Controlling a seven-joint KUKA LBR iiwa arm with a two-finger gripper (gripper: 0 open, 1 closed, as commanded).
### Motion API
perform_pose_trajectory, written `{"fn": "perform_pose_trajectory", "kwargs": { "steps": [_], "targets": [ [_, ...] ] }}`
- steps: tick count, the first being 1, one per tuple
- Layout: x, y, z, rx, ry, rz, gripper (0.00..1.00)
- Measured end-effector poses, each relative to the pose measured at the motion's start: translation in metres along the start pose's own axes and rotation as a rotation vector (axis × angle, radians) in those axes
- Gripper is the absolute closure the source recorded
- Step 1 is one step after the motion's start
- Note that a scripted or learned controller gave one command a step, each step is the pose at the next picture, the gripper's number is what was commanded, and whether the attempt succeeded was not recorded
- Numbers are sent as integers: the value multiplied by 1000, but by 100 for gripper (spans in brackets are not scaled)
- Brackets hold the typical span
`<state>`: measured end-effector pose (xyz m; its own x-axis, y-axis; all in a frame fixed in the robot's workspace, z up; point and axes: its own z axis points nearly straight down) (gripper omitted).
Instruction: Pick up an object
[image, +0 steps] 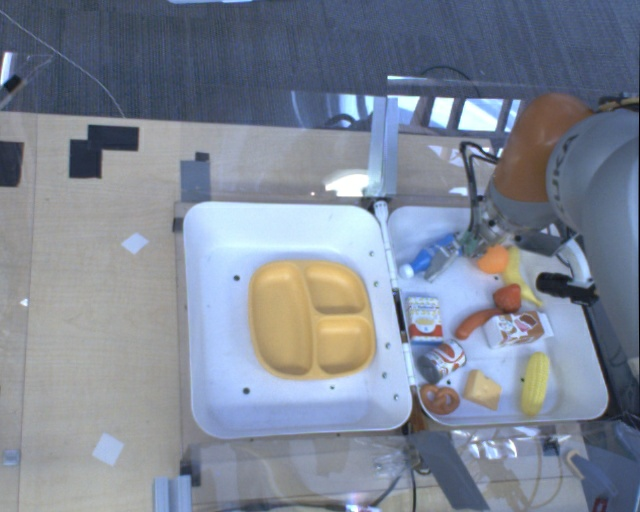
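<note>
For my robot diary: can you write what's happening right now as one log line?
arm: over right bin | gripper: low beside blue bottle and orange | hold: unconfirmed | yellow tray: left bin

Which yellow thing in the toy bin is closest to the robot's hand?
The banana, lying beside the orange under the end effector. The corn lies far off.
</note>
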<state>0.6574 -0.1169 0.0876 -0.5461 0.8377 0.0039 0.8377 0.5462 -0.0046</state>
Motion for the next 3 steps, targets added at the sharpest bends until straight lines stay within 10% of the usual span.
{"fn": "perform_pose_trajectory", "kwargs": {
  "steps": [1,3],
  "targets": [
    [8,13,-2,21,5,-432,0],
    [9,13,-2,20,5,-433,0]
  ]
}}
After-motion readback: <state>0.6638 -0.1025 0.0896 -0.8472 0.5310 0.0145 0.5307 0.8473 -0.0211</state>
